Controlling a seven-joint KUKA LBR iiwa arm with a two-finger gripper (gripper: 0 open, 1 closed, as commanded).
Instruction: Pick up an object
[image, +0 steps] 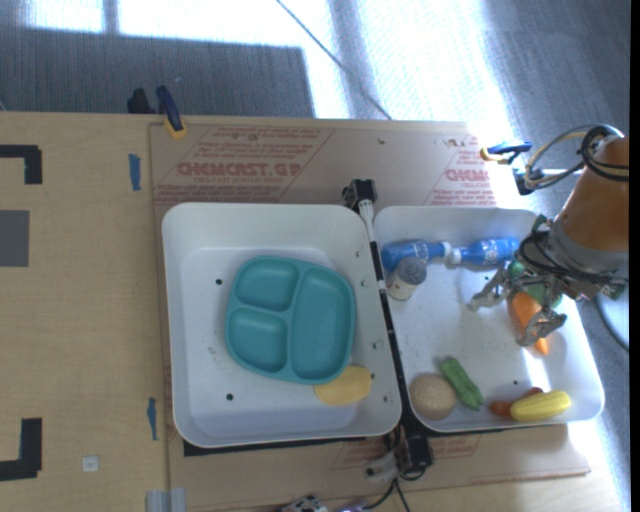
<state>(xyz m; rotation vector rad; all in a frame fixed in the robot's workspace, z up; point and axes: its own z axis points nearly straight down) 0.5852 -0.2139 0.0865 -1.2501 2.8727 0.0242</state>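
At the frame's right, the gripper (517, 308) straddled an orange carrot (527, 316), its long axis running down-right, fingers spread around it.

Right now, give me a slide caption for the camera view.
KUKA arm's tool low in the right bin over an orange object; teal tray in the left bin.

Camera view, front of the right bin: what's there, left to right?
Tan round object → green pod-shaped item → small red item → yellow item.
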